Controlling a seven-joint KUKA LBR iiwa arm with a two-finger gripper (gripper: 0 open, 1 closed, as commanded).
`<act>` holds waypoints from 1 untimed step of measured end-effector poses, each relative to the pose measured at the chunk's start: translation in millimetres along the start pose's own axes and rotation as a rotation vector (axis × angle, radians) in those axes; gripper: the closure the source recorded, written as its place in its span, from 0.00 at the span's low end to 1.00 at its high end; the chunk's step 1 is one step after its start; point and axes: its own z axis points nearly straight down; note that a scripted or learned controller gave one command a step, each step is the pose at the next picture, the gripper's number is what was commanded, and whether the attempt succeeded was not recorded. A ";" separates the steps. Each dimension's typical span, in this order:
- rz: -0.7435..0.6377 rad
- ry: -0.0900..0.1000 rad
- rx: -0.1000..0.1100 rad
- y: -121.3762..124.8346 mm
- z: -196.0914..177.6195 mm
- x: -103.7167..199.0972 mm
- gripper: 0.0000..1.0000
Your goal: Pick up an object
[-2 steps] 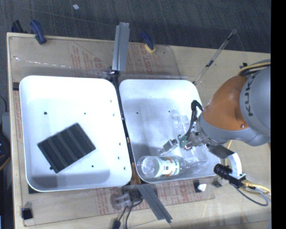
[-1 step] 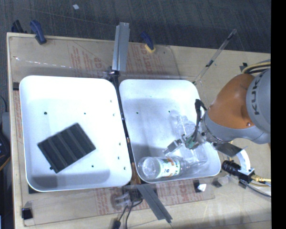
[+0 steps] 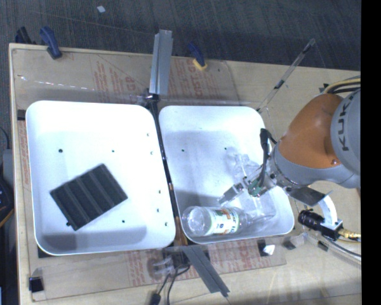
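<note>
Bottle: clear plastic, lying flat, yellow-labelled.

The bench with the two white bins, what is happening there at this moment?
A grey and orange robot arm reaches in from the right and has its gripper low inside the right bin. Just below it, a clear plastic bottle lies on its side near the front wall of that bin. Whether anything is grasped cannot be told. A dark ribbed panel lies flat in the left bin, untouched.
</note>
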 end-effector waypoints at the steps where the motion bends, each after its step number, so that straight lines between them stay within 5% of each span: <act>1: -0.143 -0.001 -0.001 12.0 -101.8 13.8 0.00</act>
